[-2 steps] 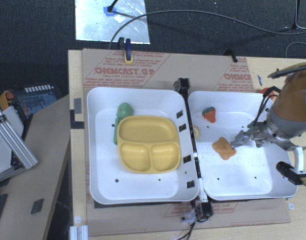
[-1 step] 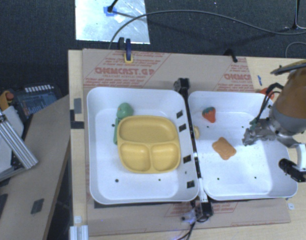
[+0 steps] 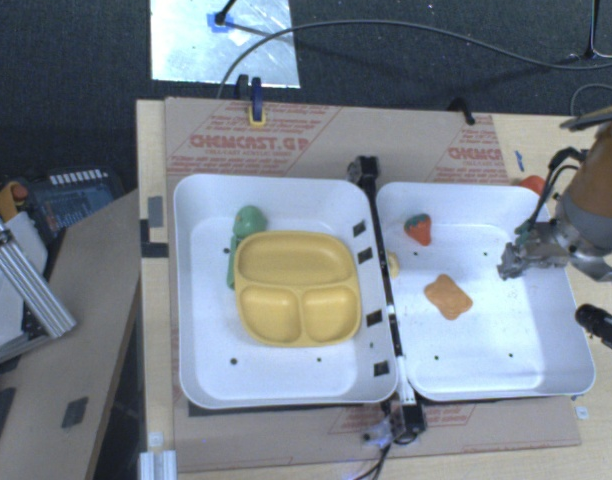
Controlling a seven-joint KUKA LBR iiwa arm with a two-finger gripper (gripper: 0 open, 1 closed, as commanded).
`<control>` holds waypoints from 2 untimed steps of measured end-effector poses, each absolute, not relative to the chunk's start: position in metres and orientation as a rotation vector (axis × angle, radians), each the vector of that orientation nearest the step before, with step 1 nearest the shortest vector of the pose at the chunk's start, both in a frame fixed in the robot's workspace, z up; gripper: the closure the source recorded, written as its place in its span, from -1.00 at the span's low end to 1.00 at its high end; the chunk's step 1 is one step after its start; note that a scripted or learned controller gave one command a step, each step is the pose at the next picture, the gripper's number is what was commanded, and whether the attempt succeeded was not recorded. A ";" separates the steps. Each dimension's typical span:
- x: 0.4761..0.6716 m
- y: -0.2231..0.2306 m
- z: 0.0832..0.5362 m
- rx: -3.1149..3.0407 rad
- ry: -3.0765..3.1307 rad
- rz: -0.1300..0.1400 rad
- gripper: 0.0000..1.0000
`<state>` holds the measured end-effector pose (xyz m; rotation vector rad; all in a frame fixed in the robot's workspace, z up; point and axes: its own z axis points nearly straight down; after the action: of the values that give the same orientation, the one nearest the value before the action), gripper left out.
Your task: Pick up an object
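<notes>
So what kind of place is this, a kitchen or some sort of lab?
Most likely a robotics lab or test bench, not a kitchen. Two white bins sit side by side on a wooden board with toy-like items, a yellow divided plate and a strawberry, while the robot arm's hand reaches in and cables trail across the floor.

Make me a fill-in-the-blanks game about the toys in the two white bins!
1. The yellow tray sits in the ____ bin.
2. The toy strawberry lies in the ____ bin.
3. The green toy pokes out from behind the ____ tray.
4. The gripper is above the ____ bin.

Missing words: left, right, yellow, right
</notes>
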<state>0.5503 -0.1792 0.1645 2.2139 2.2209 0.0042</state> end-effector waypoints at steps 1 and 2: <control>0.552 -0.180 0.214 2.212 2.221 0.005 1.00; 0.551 -0.120 0.225 2.210 2.231 0.004 1.00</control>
<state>0.5508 -0.1198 0.2246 2.2104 2.2311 0.0041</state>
